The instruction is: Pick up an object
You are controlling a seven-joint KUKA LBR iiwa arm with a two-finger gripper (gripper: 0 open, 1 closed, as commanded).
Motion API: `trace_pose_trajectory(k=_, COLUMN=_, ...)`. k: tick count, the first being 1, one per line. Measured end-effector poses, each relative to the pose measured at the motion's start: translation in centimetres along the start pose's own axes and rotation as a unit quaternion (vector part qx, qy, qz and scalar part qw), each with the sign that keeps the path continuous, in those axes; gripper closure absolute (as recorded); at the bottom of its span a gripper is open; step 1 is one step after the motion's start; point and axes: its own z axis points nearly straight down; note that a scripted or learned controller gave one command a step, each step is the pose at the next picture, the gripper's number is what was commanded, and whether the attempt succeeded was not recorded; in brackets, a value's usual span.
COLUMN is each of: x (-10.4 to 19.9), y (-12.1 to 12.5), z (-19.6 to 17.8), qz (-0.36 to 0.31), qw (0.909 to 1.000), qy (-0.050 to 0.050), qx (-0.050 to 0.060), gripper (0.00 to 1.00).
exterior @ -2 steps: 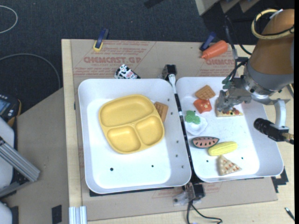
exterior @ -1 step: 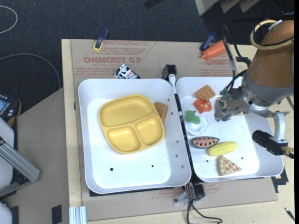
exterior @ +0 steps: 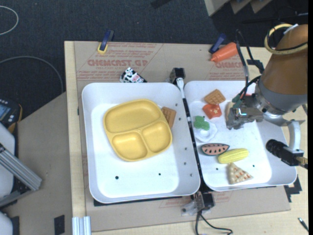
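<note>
My gripper (exterior: 235, 120) hangs over the middle of the right bin (exterior: 274, 175), just right of a red toy piece (exterior: 212, 111). An orange waffle-like piece (exterior: 214, 97) lies behind that. A green and white piece (exterior: 201, 124) sits by the bin's left wall. Toward the front lie a watermelon slice (exterior: 215, 149), a yellow corn cob (exterior: 233, 155) and a tan pizza-like wedge (exterior: 238, 173). I see nothing between the fingers from this angle.
The left bin (exterior: 98, 170) holds a yellow divided plate (exterior: 138, 129) with a brown cracker (exterior: 169, 115) at its right edge. An orange carrot (exterior: 224, 53), a blue-yellow clamp (exterior: 104, 42) and a black-and-white toy (exterior: 131, 75) lie on the board behind the bins.
</note>
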Motion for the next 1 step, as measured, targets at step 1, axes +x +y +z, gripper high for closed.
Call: trace_pose_trajectory(k=1, x=0.24, y=1.7, z=0.48, qz=-0.001, qw=1.0, qy=-0.001, qx=-0.002, gripper=1.0)
